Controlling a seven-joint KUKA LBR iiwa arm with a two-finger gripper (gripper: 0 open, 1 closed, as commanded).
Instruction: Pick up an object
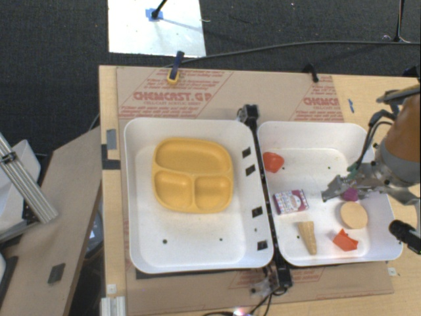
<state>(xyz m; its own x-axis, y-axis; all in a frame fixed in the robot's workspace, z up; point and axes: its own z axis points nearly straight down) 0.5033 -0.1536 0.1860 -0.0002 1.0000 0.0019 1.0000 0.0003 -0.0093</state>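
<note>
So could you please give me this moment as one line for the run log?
arm: over right bin | gripper: low, by purple piece | grasp: unconfirmed | right bin: cone, round biscuit | left bin: yellow tray

Wooden bench (112, 236), clear protective sheet with red lettering (177, 94) across it, two white bins on top, left bin (141, 176) at nine o'clock, right bin (316, 143) at three o'clock

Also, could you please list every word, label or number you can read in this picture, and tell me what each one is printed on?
"CHEMCAST GP": red print on the clear protective sheet over the bench, behind the left white bin.
The same red print repeats behind the right white bin, slanted; only partly legible there.
Small purple and white carton in the right bin: label too small to read.
Smaller red lines under the brand: too blurred to read.
</note>
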